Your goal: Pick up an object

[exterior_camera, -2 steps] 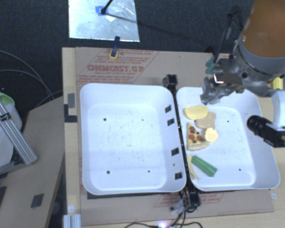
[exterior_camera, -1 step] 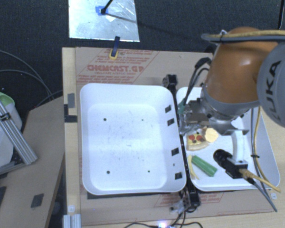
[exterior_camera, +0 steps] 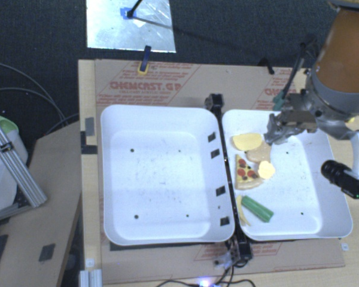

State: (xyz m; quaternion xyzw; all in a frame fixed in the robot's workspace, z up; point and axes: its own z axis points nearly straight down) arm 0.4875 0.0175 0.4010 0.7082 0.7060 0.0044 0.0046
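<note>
The gripper (exterior_camera: 274, 137) hangs over the upper left part of the right bin (exterior_camera: 323, 220), just beside the cluster of toy food; whether it is released or clenched cannot be told from this slant, and nothing is seen held. Candidate objects all lie in that bin's left half: a yellow oval piece (exterior_camera: 247, 141) nearest the tool, a tan piece (exterior_camera: 258, 153) touching it below, a small yellow piece (exterior_camera: 266, 170), a pizza slice (exterior_camera: 246, 174) and, apart toward the front, a green cylinder (exterior_camera: 256, 208). In my judgement the step in hand is the descent onto 1 item. The yellow oval and tan piece overlap, so a closing there risks catching 2 or pushing both aside; the green cylinder stands clear and should grip better across its narrow width. The cluster sits close to the divider rim (exterior_camera: 227, 166) between the bins, limiting room on that side. The right bin's right half and the left bin (exterior_camera: 161, 172) offer open floor.
</note>
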